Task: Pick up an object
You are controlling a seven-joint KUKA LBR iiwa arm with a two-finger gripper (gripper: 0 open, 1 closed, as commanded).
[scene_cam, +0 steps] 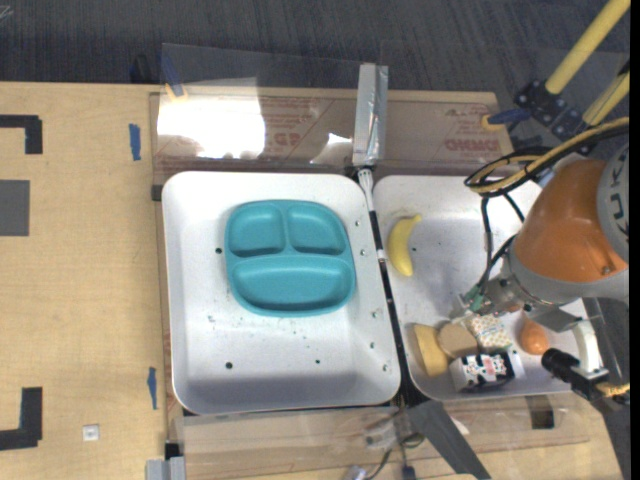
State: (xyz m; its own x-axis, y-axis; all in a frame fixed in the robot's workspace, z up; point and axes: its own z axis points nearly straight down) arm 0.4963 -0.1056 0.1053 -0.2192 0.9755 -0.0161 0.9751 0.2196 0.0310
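The arm (575, 233) comes in from the right side of the frame, and its orange band sits over the right bin (440, 203). The gripper (490, 308) is low in the right part of this bin, close above the group of objects at the lower edge; it is not possible to tell from this view if it is wide, narrow or holding something, because the wrist covers it from above. In the right bin, a yellow banana (402, 245) lies near the upper left part, just beside the wall between the two bins and well apart from the gripper. At the bottom of the same bin there is a tan round piece (432, 348) and next to it a small white container with a dark pattern (487, 369), which lies on its side. An orange ball (535, 338) is to the right of them, near the gripper. The left bin (200, 358) is in the middle of the frame and it holds a teal divided plate (290, 258) with three compartments, placed in its upper half.
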